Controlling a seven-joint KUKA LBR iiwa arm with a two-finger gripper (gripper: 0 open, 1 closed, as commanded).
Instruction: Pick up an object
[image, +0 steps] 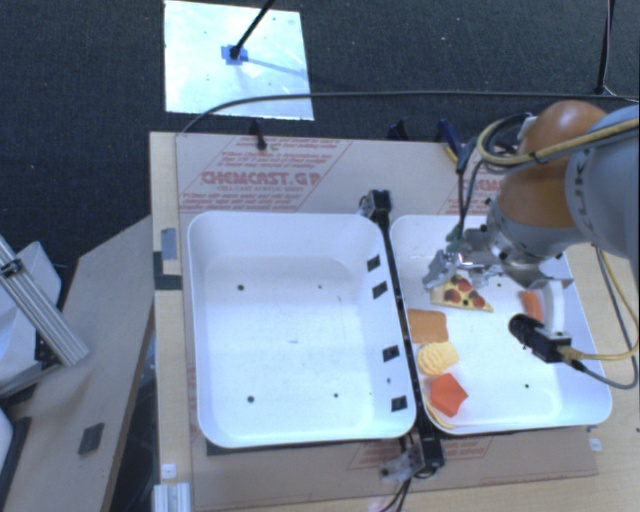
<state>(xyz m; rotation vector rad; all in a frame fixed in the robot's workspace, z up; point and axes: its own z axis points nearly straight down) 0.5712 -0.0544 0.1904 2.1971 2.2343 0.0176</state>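
My gripper hangs low over the back left part of the right bin, under the grey arm with its orange band. A toy pizza slice lies on the bin floor right below and in front of the gripper, close to it or touching it. Along the bin's left wall sit a tan toast piece, a yellow ridged piece and a red-orange block. An orange piece lies to the right of the pizza slice, partly behind a black fitting.
The left bin stands beside the right one, with a black divider strip between them. A black cable fitting and yellow hose reach over the right bin's right side. A metal rail sits at the far left.
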